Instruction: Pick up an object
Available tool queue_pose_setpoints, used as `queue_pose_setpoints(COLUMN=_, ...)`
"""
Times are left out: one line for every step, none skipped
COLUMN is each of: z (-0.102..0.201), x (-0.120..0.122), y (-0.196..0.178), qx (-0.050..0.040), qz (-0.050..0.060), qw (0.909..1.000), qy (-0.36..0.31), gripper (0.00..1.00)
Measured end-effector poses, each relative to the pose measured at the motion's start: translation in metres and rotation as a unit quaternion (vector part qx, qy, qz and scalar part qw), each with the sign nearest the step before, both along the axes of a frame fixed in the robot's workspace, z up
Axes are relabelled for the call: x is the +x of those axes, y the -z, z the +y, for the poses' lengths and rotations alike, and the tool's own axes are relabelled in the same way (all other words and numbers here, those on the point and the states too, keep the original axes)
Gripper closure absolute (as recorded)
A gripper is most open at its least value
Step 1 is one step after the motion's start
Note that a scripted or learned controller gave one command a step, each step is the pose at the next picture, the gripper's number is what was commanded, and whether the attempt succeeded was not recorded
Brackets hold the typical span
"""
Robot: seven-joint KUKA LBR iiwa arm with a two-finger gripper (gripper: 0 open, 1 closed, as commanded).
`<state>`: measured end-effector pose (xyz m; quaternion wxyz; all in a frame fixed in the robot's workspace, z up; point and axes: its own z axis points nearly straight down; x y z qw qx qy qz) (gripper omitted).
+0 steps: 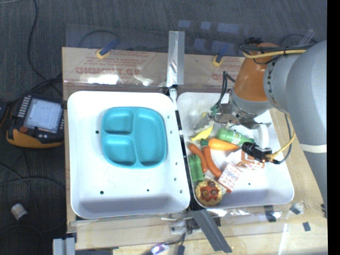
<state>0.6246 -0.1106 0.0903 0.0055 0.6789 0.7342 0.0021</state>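
Looked down on dark grey carpet with a tan bench (pixel 127 68) set in the middle of it. Saw two shallow white bins side by side on the bench. Found the left bin (pixel 85 195) holding a teal divided plate (pixel 133 136), placed a little toward 12 o'clock of that bin's centre. Noted a handheld control pendant (pixel 37 118) with a pale screen on the carpet at 9 o'clock of the left bin.

Found the pickable things crowded into the right bin (pixel 276 187), mostly along its 9 o'clock side. Saw an orange carrot (pixel 226 144) lying crosswise near the bin's centre, touching a green bottle (pixel 235 137) at its 1 o'clock. Noted a yellow piece (pixel 202 134) at 10 o'clock of the carrot, a second carrot (pixel 211 162) at its 7 o'clock, and a green stick (pixel 195 167) just beside that one, against the bin wall. Saw a red-and-white carton (pixel 231 175) at 6 o'clock of the first carrot and a small bowl of mixed toy food (pixel 209 192) at the bin's 7 o'clock corner.

Saw the grey arm (pixel 303 89) reaching in from 3 o'clock, orange band (pixel 249 81) above the wrist, with the gripper (pixel 226 122) low over the yellow piece and the green bottle. Could not tell whether the gripper was spread, pressed together or pinching anything, its tip being hidden by its own body
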Motion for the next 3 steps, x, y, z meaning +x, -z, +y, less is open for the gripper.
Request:
queue_pose_setpoints(z=0.002, x=0.001, y=-0.010, qx=0.0023, qz=-0.001, qw=1.0000, qy=0.000, gripper=1.00)
queue_pose_setpoints(z=0.094, x=0.036, y=-0.120, qx=0.0018, qz=0.005, qw=0.9980, qy=0.063, gripper=1.00)
queue_pose_setpoints(z=0.105, x=0.007, y=-0.110, qx=0.0018, qz=0.007, qw=0.9620, qy=0.273, gripper=1.00)
